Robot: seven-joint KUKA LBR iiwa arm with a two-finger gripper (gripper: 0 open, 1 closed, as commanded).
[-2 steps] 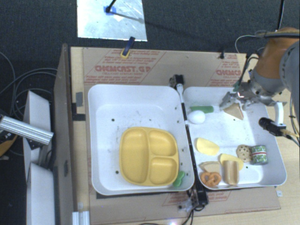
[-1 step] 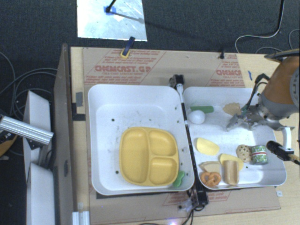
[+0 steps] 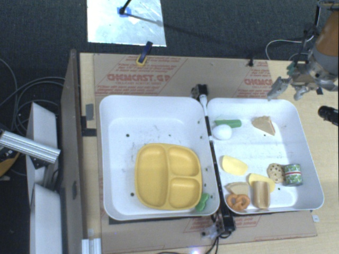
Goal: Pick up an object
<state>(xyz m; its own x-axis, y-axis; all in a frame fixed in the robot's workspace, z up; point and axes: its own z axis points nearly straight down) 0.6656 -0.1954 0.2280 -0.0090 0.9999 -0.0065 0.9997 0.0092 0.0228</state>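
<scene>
Pincer (image 3: 288, 88): two pale metal fingers, spread apart, nothing between them; it hangs above the back right corner of the right bin (image 3: 304, 136), under the grey wrist and orange band.

Nearest item: tan wedge (image 3: 264, 125), just below and left of the pincer, lying flat on the bin floor. It looks like a moulded toy bread or cheese slice. Judged light, stiff and matt; best taken across its two slanted sides.

Further left: green pod (image 3: 228, 123) and white egg (image 3: 222, 133), touching, close to the wall shared by the two bins. The egg is smooth and round, and likely to squirt out of a pinch.

Further down: yellow oval piece (image 3: 234, 165), flat and glossy, hard to get fingers under.

Farthest corner of this bin, a crowded cluster:
- speckled cookie (image 3: 274, 172)
- small green-banded can (image 3: 292, 174), on its side, just beside the cookie
- yellow slab (image 3: 261, 180)
- tan bread roll (image 3: 260, 194)
- orange pretzel (image 3: 238, 201)

Items here touch or overlap, so a clean grip is doubtful.

Left bin (image 3: 114, 142), well away from the pincer: yellow three-compartment tray (image 3: 168, 175), broad and rigid, too wide for the fingers except at its rim; a small green piece (image 3: 201, 202) sits at its near corner.

Recommended pick, as a judgement: the tan wedge, isolated and closest.
</scene>
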